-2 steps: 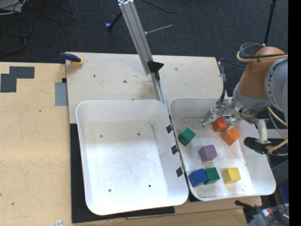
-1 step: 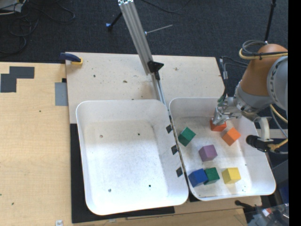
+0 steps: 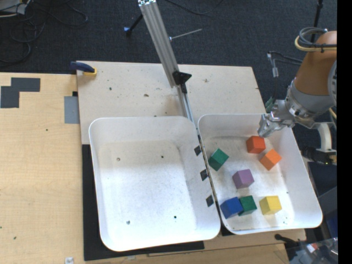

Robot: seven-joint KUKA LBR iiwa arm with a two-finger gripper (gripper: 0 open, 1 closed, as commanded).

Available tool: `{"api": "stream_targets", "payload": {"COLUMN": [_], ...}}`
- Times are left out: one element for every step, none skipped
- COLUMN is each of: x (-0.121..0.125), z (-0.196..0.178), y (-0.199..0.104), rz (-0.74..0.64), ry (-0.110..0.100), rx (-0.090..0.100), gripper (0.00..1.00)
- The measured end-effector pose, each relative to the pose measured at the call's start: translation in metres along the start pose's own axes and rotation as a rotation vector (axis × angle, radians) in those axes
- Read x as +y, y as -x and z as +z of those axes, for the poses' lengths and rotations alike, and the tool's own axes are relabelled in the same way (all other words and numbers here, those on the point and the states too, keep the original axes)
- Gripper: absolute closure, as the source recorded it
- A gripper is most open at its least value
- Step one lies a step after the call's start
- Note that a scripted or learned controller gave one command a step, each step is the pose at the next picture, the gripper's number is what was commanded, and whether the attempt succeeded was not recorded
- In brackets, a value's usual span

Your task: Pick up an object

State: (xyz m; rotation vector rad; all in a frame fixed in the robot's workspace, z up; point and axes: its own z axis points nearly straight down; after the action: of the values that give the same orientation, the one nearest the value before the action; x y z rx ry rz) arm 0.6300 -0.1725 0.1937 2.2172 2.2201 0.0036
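Seven blocks lie in the right bin [image 3: 308, 194]. A red block [image 3: 255, 144] sits at about one o'clock from the bin's middle, with an orange block [image 3: 270, 159] just beside it at its four o'clock. A green block [image 3: 218, 159] lies near the bin's left wall, at roughly nine o'clock. A purple block [image 3: 243, 178] sits close to the middle. Along the near side, a blue block [image 3: 231, 207] and a dark green block [image 3: 248, 204] touch each other at seven o'clock, and a yellow block [image 3: 270, 204] stands near them at five o'clock.

The gripper [image 3: 268, 126] hangs over the bin's far right part, just at the red block's one o'clock; how far its fingers are parted cannot be told, and nothing is seen between them. The grey and orange arm [image 3: 314, 78] reaches in from three o'clock.

The left bin [image 3: 104, 147] adjoins the right one, their rims meeting along a line with small black clips [image 3: 203, 174]. A slanted metal rail [image 3: 163, 48] runs from twelve o'clock down to the bins' junction. The red and orange blocks crowd each other; the purple, green and yellow blocks have open floor around them. The far wall of the right bin lies close behind the gripper
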Motion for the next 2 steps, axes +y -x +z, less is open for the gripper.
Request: {"api": "stream_targets", "payload": {"x": [0.0,-0.024], "z": [-0.013,-0.008], "y": [0.001,-0.047], "rz": [-0.002,-0.002], "ry": [-0.004,-0.01], "rx": [0.001,0.004], "gripper": [1.0,1.0]}}
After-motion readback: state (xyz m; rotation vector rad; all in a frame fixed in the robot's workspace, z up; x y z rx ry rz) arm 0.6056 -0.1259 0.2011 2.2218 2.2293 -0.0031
